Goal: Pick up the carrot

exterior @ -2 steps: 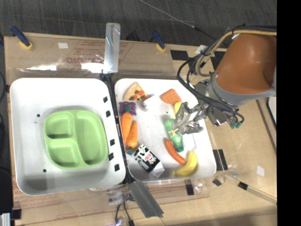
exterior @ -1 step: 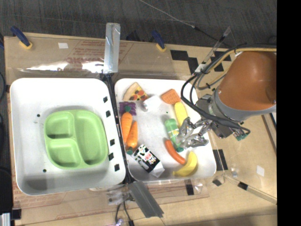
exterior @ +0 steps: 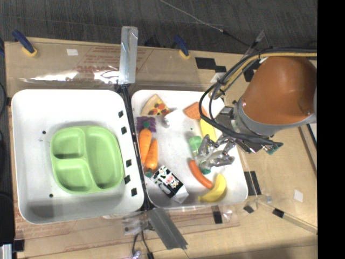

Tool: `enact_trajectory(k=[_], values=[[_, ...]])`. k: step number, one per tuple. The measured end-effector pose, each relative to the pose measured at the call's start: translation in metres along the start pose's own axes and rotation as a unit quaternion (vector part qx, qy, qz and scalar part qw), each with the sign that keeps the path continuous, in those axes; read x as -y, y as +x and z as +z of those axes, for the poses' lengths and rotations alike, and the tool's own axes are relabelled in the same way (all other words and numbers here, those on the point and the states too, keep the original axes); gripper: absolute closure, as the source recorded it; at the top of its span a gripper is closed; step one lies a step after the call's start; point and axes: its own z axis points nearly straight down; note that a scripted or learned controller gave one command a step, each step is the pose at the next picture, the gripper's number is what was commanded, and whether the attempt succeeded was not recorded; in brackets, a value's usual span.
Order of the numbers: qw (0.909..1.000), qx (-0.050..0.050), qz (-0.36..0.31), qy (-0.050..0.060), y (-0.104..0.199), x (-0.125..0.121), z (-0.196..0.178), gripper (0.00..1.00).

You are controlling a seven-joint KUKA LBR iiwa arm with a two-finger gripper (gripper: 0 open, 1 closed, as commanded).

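The gripper hangs low in the right bin, its opening not discernible, at three o'clock from the carrot, which lies untouched along that bin's left wall beside a second orange piece, with a banana at six o'clock from the gripper.

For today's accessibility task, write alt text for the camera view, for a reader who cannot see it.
A grey-and-orange robot arm lowers its gripper into the right bin, above toy food: a carrot, banana, pizza slice. The left bin holds a green divided plate.
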Motion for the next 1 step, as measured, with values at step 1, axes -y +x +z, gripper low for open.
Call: enact_trajectory(k=[1], values=[[0.9971,-0.001,-0.076,-0.001,0.0209,0.0384,0.0163,1.0]])
